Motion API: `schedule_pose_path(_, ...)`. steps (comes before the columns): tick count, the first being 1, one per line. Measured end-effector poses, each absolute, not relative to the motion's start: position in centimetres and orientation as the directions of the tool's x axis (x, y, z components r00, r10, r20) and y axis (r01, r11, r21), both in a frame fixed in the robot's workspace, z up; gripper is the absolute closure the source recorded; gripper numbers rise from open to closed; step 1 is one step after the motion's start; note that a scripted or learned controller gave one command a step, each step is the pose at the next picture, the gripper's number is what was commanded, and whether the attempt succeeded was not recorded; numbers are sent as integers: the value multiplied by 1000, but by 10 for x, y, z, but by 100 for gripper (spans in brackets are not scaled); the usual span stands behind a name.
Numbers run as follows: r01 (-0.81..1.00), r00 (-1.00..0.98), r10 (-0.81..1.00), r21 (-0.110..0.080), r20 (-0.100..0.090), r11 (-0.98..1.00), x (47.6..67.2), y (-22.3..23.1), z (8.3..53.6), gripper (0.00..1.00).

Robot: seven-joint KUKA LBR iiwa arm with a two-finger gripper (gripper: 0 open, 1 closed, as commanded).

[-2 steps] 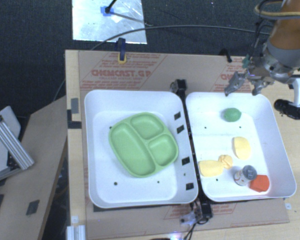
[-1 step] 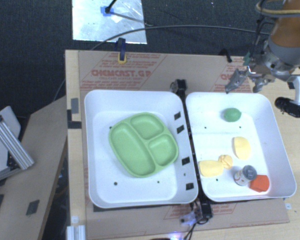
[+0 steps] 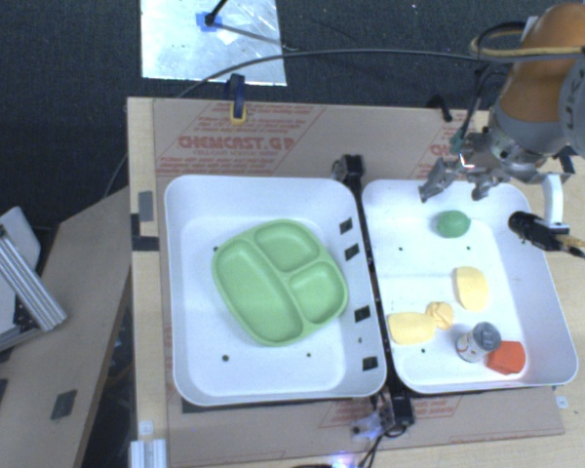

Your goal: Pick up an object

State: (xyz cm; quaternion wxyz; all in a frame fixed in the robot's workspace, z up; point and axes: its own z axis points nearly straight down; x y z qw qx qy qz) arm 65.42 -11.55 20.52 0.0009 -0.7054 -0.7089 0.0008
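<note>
The arm (image 3: 551, 76) reached in from the right of the camera view, its orange band above the grey wrist, and its end effector (image 3: 458, 185) hung over the far part of the right bin (image 3: 541, 291). The two fingers stood spread apart, one to the left and one to the right, with nothing between them. Just below them, near but apart from the fingertips, a small green ball (image 3: 452, 224) lay on the bin floor.

Further toward the near side of the same bin lay a pale yellow block (image 3: 471, 287). Below and to its left sat a yellow, rounded object (image 3: 410, 328), with a small yellow toy (image 3: 439, 313) touching its upper right end. Near the front right corner a small grey and white object (image 3: 479, 340) lay just beside an orange block (image 3: 507, 358).

The left bin (image 3: 190, 261) held a green divided plate (image 3: 280, 281) with three compartments, lying flat and turned at a slant. Both bins sat side by side on a sheet of brown cardboard (image 3: 273, 135) on the surface.
</note>
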Motion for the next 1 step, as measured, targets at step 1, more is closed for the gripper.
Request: schedule_pose_path(1,1000,-3,1000,-1,0,3,663,-120,157,0)
